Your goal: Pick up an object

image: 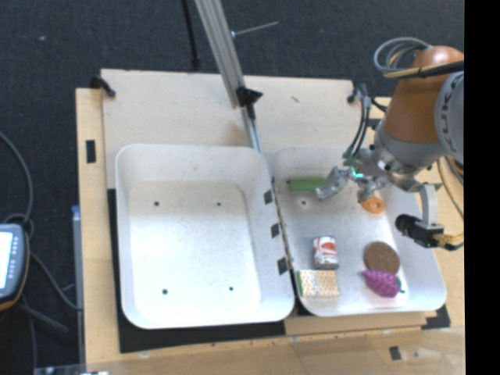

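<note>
Standing on the pale wooden counter: two shallow white plastic bins side by side, left bin and right bin.

Arm: grey robot arm with an orange band above the wrist, reaching in from the right over the far part of the right bin. Its metal two-finger gripper points left, low over the bin's far left area. Whether the fingers are spread or closed cannot be told from here.

Contents of the right bin, far to near:
- green stick-shaped object, lying flat at the far left of the bin, just left of the gripper tip; contact with the gripper cannot be judged.
- small orange object, under the wrist, right of the gripper.
- small red and white can, mid-bin, near the dividing wall.
- flat brown round disc, right of the can.
- magenta bumpy object, like a bunch of grapes, just nearer than the disc, touching or almost touching it.
- pale patterned flat packet with green and orange print, at the near left corner, just nearer than the can.

Other: slanted aluminium rail rising from the far side of the counter between the bins; dark carpeted floor around.
</note>
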Robot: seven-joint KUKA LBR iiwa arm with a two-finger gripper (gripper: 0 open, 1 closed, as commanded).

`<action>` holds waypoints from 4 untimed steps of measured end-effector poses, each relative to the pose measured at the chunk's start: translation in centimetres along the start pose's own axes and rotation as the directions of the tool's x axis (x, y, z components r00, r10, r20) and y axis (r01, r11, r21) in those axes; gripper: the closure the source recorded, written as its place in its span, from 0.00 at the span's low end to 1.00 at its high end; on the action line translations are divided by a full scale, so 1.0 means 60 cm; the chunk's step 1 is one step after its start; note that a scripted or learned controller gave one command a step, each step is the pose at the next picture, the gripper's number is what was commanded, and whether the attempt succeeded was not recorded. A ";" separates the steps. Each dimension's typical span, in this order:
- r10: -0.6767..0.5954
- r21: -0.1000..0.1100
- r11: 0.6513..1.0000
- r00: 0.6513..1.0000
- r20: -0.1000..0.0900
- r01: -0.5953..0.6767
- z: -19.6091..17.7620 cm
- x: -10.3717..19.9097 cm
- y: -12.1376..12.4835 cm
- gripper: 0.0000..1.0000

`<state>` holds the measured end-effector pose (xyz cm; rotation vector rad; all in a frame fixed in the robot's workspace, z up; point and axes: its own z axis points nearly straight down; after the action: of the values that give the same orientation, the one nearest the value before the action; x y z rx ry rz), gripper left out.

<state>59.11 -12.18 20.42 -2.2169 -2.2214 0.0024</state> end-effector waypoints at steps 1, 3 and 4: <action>0.001 -0.005 1.000 1.000 0.001 -0.001 -0.004 0.000 0.002 0.00; 0.005 0.000 1.000 1.000 0.003 -0.005 0.177 0.004 0.009 0.00; 0.012 -0.008 1.000 1.000 0.002 -0.012 0.153 0.002 0.012 1.00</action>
<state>59.82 -12.02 11.24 -2.2349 -2.2131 -0.0045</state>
